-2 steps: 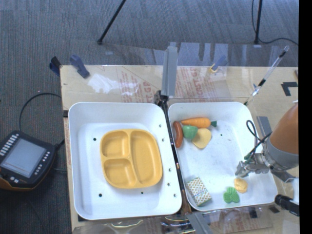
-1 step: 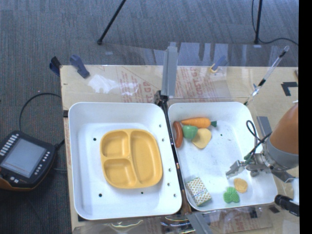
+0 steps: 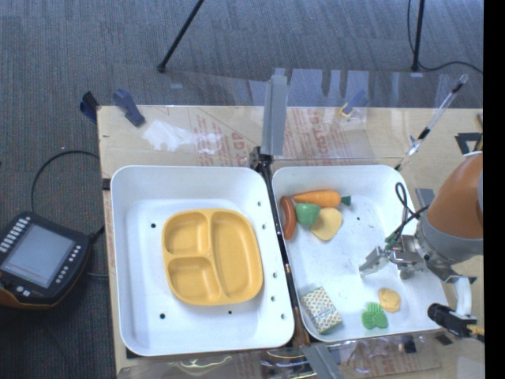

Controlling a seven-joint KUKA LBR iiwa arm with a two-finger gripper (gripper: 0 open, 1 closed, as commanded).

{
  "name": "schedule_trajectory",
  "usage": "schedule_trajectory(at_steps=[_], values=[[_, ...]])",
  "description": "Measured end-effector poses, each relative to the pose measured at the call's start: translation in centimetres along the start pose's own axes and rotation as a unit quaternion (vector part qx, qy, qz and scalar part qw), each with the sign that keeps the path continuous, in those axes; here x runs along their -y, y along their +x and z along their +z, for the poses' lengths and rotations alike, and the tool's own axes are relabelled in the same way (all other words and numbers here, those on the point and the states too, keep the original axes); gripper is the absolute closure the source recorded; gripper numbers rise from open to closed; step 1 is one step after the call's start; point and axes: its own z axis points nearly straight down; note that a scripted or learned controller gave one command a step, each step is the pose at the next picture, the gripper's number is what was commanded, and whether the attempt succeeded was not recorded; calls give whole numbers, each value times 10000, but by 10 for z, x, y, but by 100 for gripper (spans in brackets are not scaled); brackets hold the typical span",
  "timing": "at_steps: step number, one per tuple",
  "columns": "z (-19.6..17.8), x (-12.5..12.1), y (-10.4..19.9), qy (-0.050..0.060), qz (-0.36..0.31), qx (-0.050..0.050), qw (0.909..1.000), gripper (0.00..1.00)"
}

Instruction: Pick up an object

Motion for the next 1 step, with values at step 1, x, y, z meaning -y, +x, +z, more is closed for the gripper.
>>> schedule_trajectory(at_steps=[1], values=[[-63,-57,73,-37,-452,-1,9990,0]])
